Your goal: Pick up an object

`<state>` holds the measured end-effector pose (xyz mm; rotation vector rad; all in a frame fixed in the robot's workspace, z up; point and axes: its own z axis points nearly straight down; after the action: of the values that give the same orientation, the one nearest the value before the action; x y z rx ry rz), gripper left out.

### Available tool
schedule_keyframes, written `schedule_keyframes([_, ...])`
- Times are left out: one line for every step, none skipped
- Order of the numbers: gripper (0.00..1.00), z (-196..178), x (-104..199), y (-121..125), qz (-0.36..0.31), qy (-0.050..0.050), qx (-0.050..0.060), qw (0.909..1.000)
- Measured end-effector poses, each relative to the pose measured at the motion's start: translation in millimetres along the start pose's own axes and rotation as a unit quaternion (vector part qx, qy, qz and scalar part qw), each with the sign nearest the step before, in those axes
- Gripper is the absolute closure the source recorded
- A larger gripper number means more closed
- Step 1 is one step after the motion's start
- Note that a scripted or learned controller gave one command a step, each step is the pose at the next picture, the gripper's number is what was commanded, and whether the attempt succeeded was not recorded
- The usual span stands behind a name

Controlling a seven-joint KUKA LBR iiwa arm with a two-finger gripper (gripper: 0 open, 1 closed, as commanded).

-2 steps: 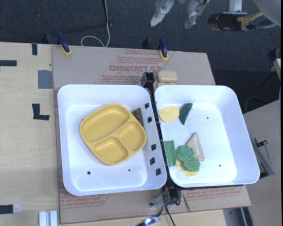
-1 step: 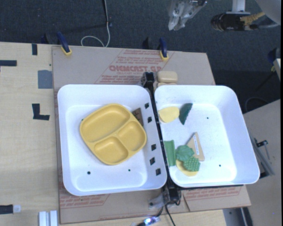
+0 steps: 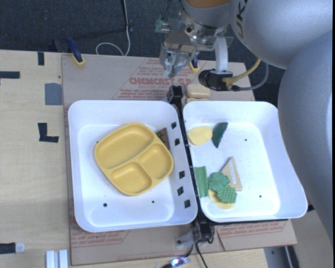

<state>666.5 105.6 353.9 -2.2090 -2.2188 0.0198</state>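
Hovering before the pick

Camera view: my tool (image 3: 176, 66) hangs above the bins' far edge, nothing in it; I cannot tell its state. I'd judge approach comes next: descend over the right bin (image 3: 268, 149). Green strip (image 3: 201, 181) there lies long axis near-to-far.

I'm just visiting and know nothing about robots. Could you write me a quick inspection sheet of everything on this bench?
Surface: wooden bench with cardboard sheet under two shallow white bins.
Job's things: yellow divided plastic tray in left bin; pale yellow disc, dark green piece, green strip and small heap of toy foods in right bin.
Clutter: black tape marks.
Grippers: two-finger gripper above the bins' far edge.
Cables: white cable behind bench.
Surroundings: dark floor.
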Motion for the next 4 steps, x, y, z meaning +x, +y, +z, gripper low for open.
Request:
schedule_keyframes([1.0, -27.8, -72.1, 1.2, 0.005, -0.001, -0.009, 0.9999])
schedule_keyframes([1.0, -36.8, -67.2, 1.1, 0.001, 0.0, -0.008, 1.0])
schedule_keyframes([1.0, -75.3, -23.0, 0.5, 0.0, 0.001, -0.01, 0.9999])
schedule_keyframes([1.0, 62.2, 50.7, -0.1, -0.002, 0.0, 0.0, 1.0])
